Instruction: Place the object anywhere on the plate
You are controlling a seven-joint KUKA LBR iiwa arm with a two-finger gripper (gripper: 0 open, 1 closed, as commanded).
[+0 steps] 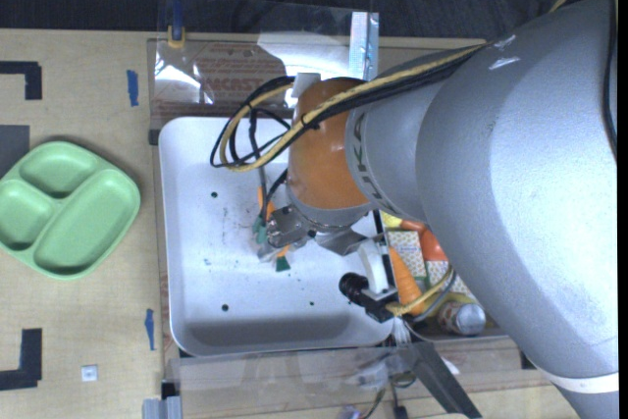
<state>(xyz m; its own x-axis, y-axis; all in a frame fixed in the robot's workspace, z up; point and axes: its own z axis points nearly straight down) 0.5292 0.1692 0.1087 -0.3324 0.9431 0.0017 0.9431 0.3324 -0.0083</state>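
At the centre of the camera view, the gripper (273, 238) hangs low over the white bin (196, 211), and you cannot tell how it is set, since the wrist hides most of it. Small green and orange bits (282, 260) show at its tip, too small for you to name, and whether they are gripped or merely lie on the bin floor cannot be judged. Look toward 12 o'clock from the gripper and you meet the orange band (329, 152), one in number, with black and yellow cables (240, 128) looping off it toward 10 o'clock. The single grey arm (510, 182) sweeps in from 3 o'clock and covers much of the right side. At 4 o'clock from the gripper, under the arm, you see a cluster of objects (432, 280) in orange, yellow and grey, partly hidden, so an exact count is not possible; they lie where the second bin (491, 337) sits. At 9 o'clock, well apart from the bin and resting on the wooden bench (78, 93), lies one green plate (67, 207) with three compartments. One clear plastic sheet (265, 54) stands at the bin's far edge, toward 12 o'clock.
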